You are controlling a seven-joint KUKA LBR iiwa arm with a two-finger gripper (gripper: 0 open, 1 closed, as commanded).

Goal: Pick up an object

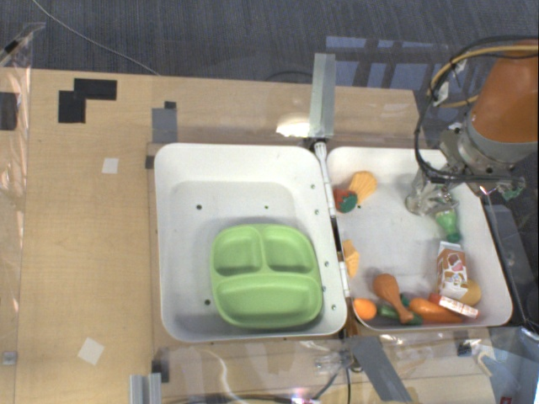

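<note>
The right bin (383, 225) holds several toy foods. My gripper (431, 200) hangs low over the bin's far right part, just left of and above a small green piece (447, 223). It looks very close to that piece, but I cannot make out contact. A small carton (452, 273) lies a little nearer along the right wall. A yellow-and-red toy (357, 188) sits by the bin's left wall. A brown drumstick (391, 293), an orange ball (364, 308) and a carrot (434, 310) lie along the front wall.
The left bin (177, 225) contains a green divided plate (265, 274). A small orange piece (350, 259) rests by the divider between the bins. The grey arm with its orange band (505, 99) and cables rises over the right bin's far right corner.
</note>
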